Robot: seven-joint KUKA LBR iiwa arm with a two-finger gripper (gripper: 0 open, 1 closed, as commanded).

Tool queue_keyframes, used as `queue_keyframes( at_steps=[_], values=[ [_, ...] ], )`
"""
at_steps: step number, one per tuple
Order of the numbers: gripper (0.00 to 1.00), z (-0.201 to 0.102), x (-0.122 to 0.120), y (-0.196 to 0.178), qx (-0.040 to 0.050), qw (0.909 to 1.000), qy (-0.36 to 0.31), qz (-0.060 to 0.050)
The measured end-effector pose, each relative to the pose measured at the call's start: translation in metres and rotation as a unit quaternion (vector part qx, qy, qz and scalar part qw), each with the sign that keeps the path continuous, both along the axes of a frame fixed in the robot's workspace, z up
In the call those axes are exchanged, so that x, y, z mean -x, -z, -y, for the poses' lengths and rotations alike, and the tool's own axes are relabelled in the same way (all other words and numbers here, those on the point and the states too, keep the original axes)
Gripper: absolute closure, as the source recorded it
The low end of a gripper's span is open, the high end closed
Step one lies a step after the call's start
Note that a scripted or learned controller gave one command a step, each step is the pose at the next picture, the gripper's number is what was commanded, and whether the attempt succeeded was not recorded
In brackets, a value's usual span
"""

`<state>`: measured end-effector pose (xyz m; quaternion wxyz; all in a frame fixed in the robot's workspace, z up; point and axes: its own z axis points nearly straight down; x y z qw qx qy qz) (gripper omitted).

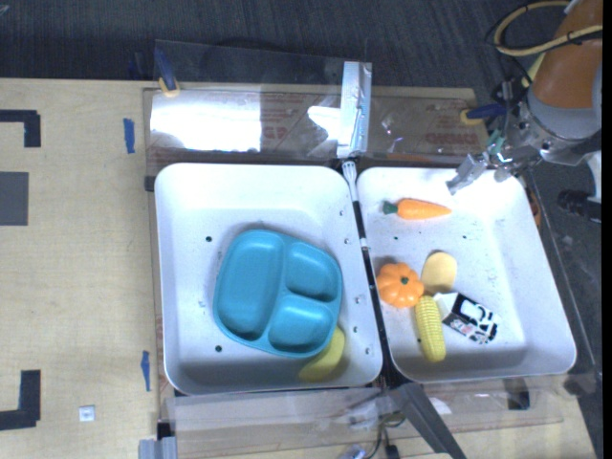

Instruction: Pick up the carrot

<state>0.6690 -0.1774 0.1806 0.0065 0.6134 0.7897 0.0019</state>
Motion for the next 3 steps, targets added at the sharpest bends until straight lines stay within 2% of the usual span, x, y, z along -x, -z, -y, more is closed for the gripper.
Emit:
queue_keyframes(
  at_steps=[1, 2, 3],
  values=[
    [0.00, -0.068, 0.001, 0.008, -0.0027, 0.9978, -0.066, -0.007],
    [0.00, -0.075, 0.003, 0.093, -0.0009, 0.9955, -0.094, -0.010],
    [0.00, -0.104, -0.001, -0.011, 0.0005, 0.9884, -0.152, 0.001]
  ],
)
